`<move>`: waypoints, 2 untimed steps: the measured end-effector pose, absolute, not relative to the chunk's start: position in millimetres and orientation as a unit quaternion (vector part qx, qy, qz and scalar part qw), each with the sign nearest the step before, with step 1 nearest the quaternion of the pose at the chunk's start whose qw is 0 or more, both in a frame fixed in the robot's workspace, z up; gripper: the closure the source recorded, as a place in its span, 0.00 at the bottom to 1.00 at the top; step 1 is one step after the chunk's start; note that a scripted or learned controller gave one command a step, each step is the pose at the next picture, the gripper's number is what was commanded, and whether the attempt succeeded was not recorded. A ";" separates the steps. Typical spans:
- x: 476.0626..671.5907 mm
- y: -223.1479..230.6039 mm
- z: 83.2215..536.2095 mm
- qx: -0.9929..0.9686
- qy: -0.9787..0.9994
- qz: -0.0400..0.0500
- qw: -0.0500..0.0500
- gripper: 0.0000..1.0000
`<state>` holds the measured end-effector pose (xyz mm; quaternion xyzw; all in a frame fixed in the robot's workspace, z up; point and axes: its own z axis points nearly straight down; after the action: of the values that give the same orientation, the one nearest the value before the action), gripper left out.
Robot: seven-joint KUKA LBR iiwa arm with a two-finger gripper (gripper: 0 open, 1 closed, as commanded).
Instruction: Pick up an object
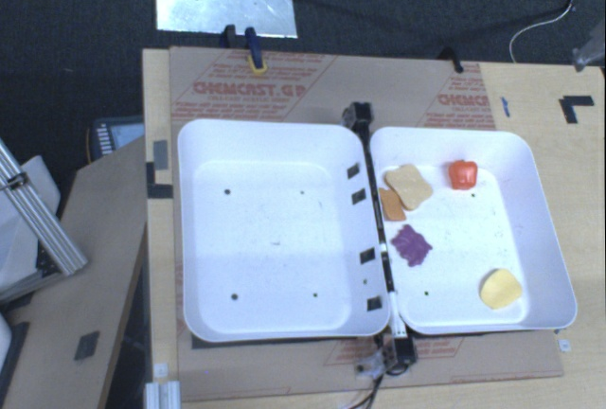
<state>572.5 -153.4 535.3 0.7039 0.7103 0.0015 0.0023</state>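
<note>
All the candidates lie in the right bin (544, 208): a tan bread-like piece (409, 185) overlapping a small orange-brown piece (391, 205) by the dividing wall, a purple lump (412, 245) just below them, a red-orange object (462, 174) towards the far wall, and a yellow disc (500, 289) near the front corner. The left bin (189, 208) offers nothing to grasp. Since the arm reaches in from the right, the red-orange object and yellow disc, each standing apart from its neighbours, probably make the cleanest targets; whether the jaws stand apart or together I cannot tell.

Wooden table (530, 104) carries a printed cardboard sheet (284, 87); on that sit two white bins side by side, left bin (270, 137), right bin (544, 237).
</note>
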 end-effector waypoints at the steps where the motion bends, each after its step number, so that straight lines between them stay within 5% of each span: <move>1: 630.6 -79.0 535.3 0.703 0.711 0.002 0.002 0.00; 2: 628.5 -83.5 547.2 0.704 0.710 0.002 0.003 1.00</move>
<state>628.5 -83.5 547.2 0.7043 0.7099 0.0022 0.0033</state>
